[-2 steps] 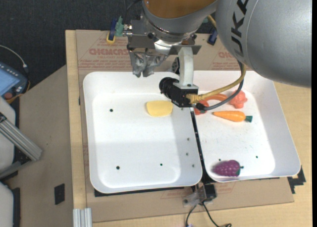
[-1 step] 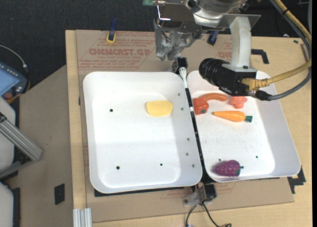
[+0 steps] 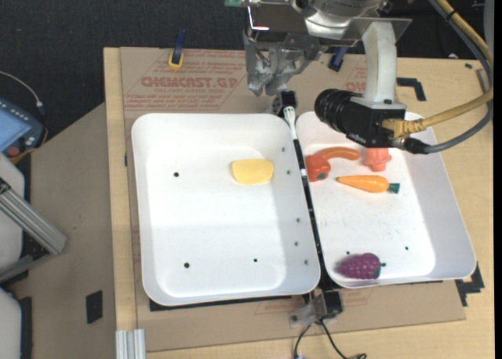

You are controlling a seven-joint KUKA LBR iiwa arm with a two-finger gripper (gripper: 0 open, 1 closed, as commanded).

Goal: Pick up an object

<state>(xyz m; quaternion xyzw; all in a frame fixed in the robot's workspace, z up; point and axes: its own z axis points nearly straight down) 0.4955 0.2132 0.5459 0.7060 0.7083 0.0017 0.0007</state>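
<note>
One yellow piece lies alone in the left bin; gripper, finger state indiscernible, hangs past its far edge — descend centred, clear of walls.

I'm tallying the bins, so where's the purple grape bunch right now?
The grape bunch lies in the right bin, at its near edge by the divider, below the carrot.

Yellow lump lay alone in left bin, upper middle. In right bin: orange curved piece, pink piece, carrot lying flat; purple grapes near front rim.
</note>
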